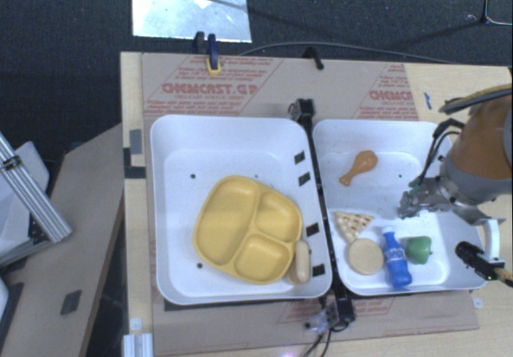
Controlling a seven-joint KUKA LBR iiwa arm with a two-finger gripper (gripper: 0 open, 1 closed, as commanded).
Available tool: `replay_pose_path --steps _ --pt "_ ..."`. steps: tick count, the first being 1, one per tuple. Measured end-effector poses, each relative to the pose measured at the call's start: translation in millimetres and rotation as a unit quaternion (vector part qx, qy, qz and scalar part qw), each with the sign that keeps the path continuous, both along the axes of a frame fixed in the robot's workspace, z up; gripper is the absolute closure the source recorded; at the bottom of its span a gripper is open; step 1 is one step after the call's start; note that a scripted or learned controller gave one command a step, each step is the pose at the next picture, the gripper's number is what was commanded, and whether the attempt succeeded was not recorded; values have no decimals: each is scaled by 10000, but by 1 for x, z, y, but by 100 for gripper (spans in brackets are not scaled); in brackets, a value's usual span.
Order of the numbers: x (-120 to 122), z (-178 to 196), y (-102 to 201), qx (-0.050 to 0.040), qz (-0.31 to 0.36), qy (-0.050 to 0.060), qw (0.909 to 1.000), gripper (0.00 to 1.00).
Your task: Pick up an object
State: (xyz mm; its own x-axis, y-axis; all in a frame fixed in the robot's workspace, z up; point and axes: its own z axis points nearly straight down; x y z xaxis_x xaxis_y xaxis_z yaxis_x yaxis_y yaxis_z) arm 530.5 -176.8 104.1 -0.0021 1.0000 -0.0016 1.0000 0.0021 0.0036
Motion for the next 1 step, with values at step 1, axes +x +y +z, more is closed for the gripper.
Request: replay_pose_path --steps 1 --pt "-5 61 3 -2 8 -17 10000 100"
